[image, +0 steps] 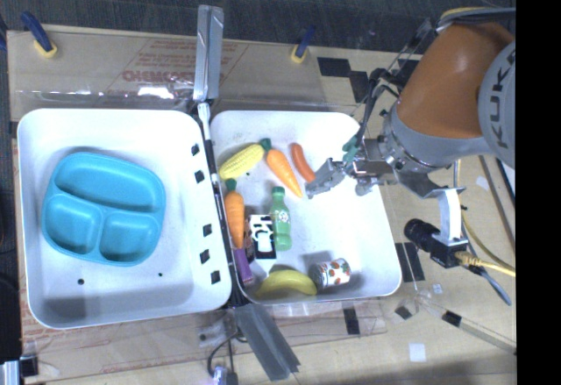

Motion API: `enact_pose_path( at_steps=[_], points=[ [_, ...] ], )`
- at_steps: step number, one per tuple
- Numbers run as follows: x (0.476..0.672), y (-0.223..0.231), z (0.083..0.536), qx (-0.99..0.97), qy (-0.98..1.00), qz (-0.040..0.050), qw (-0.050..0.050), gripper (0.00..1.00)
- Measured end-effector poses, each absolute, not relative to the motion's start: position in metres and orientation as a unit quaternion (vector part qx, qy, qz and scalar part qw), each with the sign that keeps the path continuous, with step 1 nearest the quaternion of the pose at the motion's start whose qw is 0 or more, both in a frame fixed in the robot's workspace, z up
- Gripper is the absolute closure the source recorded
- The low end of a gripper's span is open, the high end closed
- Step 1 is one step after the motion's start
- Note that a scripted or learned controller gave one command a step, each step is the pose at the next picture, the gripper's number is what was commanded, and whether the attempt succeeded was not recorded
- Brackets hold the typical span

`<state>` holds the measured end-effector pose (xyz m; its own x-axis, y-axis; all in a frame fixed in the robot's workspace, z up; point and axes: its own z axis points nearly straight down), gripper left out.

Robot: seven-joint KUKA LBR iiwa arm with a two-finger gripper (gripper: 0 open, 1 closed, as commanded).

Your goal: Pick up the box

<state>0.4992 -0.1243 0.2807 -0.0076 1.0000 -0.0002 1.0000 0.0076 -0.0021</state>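
Clutter fills the near end of the right bin (377, 199): a banana (285, 283) against the front wall, a small printed can (330, 273) on its side just beside it, and a purple item (242, 266) along the divider. Just behind these lies the box (261, 234), a small black-and-white carton, flat on the bin floor, touching a green bottle (280, 218) on one side and near a carrot (235, 215) on the other.

By its look the box is light, stiff card that would dent under a hard squeeze, with smooth printed faces that could slip. The best hold is probably across its two free short sides, from above, since the bottle crowds one long side.

Farther back sit a corn cob (241, 160), a second carrot (283, 171) and a smaller orange-red piece (302, 161). The pincer (320, 180) hangs over the bin, beyond the bottle and near the second carrot's tip, well apart from the box. Its fingers appear slightly spread with nothing between them, though the slant makes the gap hard to judge. In the left bin (35, 269) rests a blue tray (105, 208).
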Motion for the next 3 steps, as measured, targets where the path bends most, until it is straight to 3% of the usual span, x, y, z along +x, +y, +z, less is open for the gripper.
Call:
enact_pose_path(
  at_steps=[1, 2, 3],
  points=[
    [0.5, -0.124, 0.29, -0.703, -0.712, 0.0013, 0.0, 1.0],
    [0.483, -0.095, 0.179, -0.627, -0.779, 0.0009, 0.001, 1.0],
    [0.478, -0.052, 0.355, -0.609, -0.793, 0.0, -0.001, 1.0]
  ],
)
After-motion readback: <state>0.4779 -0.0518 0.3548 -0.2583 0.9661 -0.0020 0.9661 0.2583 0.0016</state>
